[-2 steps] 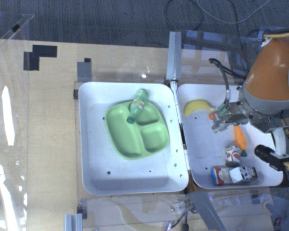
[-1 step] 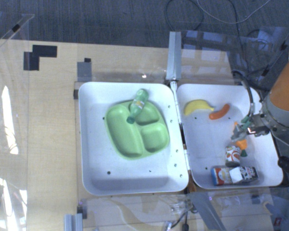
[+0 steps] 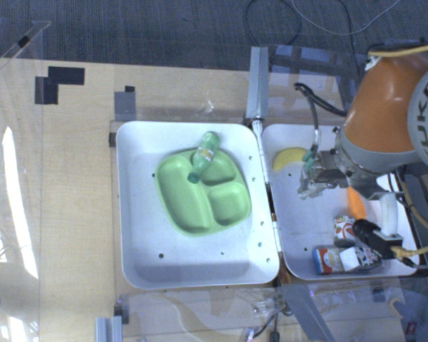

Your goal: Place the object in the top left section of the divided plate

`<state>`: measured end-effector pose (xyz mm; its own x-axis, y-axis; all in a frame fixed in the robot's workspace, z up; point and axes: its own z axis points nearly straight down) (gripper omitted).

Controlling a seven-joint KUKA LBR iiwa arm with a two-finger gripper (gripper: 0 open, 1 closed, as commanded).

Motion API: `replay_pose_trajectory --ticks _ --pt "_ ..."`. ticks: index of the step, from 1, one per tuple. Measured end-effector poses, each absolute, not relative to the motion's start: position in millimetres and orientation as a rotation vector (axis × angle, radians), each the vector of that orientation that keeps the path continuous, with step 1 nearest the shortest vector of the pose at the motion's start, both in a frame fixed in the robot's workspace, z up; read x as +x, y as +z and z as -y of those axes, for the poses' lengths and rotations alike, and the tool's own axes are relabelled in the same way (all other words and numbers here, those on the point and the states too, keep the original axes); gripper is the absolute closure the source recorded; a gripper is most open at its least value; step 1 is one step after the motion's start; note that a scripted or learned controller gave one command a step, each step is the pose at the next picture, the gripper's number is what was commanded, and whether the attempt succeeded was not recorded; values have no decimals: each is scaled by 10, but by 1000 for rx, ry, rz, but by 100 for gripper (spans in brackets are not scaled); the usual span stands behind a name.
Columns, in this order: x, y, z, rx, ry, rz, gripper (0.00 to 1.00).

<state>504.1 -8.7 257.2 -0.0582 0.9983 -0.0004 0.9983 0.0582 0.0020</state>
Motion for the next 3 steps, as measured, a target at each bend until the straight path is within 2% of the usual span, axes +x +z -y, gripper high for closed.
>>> replay_pose_trajectory --ticks 1,2,3 --pt "4993 2221 554 1857 1 -2533 100" --pt "5033 1859 318 2012 -1 -2415 100" --pt "5369 1833 402 1776 2 -2588 100"
